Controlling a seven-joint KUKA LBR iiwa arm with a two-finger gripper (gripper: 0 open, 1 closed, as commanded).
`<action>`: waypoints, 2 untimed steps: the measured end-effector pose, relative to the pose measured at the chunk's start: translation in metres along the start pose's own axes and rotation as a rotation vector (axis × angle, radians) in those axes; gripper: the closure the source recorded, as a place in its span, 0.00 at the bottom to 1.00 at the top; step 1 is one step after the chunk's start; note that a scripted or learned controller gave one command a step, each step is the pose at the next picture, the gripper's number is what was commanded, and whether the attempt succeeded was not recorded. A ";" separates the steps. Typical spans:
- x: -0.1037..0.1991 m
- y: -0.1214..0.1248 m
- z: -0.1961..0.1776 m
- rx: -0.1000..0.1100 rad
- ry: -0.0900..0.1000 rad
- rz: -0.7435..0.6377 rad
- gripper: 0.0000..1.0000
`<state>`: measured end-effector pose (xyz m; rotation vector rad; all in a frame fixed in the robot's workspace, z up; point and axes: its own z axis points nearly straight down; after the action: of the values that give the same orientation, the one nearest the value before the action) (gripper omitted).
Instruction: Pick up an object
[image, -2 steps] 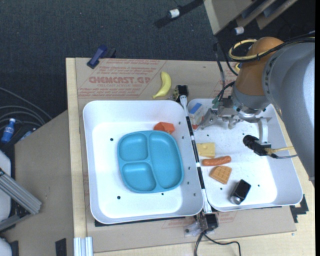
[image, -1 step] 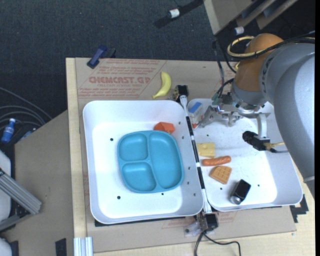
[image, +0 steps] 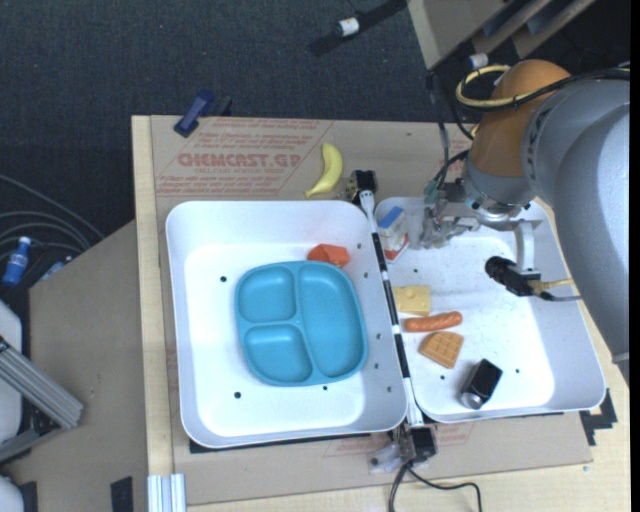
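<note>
The little things I could grab lie in the right bin (image: 560, 390). A yellow cheese slice (image: 412, 299), a hot dog (image: 432, 322) and a waffle piece (image: 441, 348) sit close together near 9 o'clock, loose and flat. A black block (image: 482, 383) rests at 6 o'clock. My gripper (image: 438, 226) hangs at 11 o'clock, near a small blue-and-white thing (image: 390, 217). I cannot tell how wide my jaws are. The blue plate (image: 299, 322) fills the left bin (image: 200, 250), too big to grab.
</note>
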<state>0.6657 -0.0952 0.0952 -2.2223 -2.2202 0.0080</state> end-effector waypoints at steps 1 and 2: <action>-0.001 0.000 0.000 0.001 -0.002 0.001 0.00; -0.002 0.000 0.009 0.003 -0.005 0.000 0.00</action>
<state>0.6654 -0.0975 0.0867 -2.2239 -2.2213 0.0169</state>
